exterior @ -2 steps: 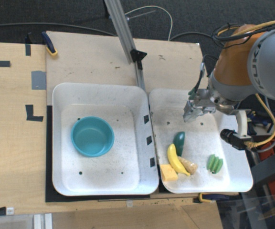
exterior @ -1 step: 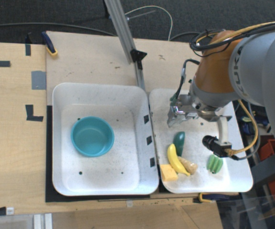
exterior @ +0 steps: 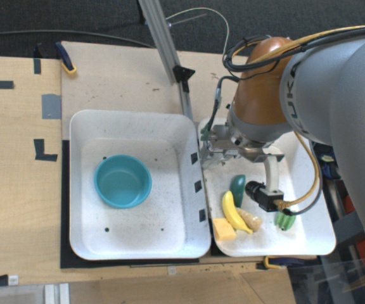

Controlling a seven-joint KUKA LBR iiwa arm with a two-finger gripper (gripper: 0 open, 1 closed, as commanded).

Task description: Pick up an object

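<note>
Hangs low over the right bin (exterior: 309, 236), the arm (exterior: 271, 100) – gripper (exterior: 217, 145) near that bin's left wall, jaw state impossible to tell. Lie clustered below it: banana (exterior: 233, 211), yellow block (exterior: 224, 229), dark green piece (exterior: 237, 185), small green piece (exterior: 284, 221). Sits in the left bin (exterior: 87, 132) – teal bowl (exterior: 123, 181).

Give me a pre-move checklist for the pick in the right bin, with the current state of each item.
1. Targets present in right bin: banana, yellow block, dark green piece, small green item: ok.
2. Banana free of neighbours: touches the yellow block: not ok.
3. Tool over right bin: at its upper left corner: ok.
4. Tool holding anything: cannot tell.
5. Blue bowl out of the way, in left bin: ok.
</note>
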